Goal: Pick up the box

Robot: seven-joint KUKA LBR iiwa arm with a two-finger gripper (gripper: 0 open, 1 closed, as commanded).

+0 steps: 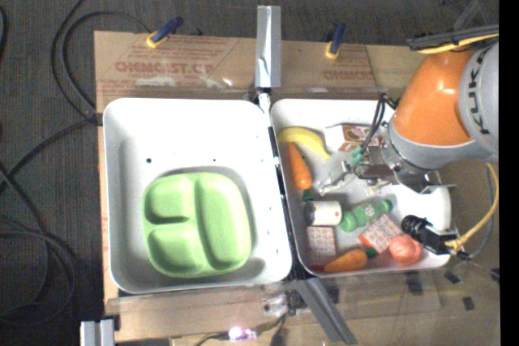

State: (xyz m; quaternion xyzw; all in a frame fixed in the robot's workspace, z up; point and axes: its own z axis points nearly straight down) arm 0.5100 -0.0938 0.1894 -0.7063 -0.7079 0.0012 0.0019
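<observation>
**Arm over the right bin, box lying below it**

Camera view, from above at a slant: we see two shallow white plastic bins side by side on a brown cardboard sheet (186, 65) w/ faded red print, held by blue-and-yellow clamps (165, 31) at the far edge. Floor around is dark carpet w/ loose cables.

Left bin (122, 126): smooth, glossy, rounded corners. In it a lime-green divided plate (197, 223), matte plastic, three compartments, soft squarish outline.

Right bin (285, 116): crowded. Curved yellow banana (304, 139) at the far-left side, an orange carrot (298, 166) just beside it, tapered. Nearer us a small white cylinder can (326, 213), a green bottle (365, 215) lying flat, a red round tomato-like thing (405, 249), a second carrot (346, 260) along the near wall.

The box (379, 235): small, flat, red-and-white printed carton, lying between the green bottle and the red thing, near the bin's near-right part. Another printed carton (321, 238) sits near the can.

The gripper (350, 171) hangs over the bin's middle, metal w/ wires, at the end of the grey-and-orange arm. Whether it's clenched or released, we can't tell; nothing visibly grasped.
</observation>
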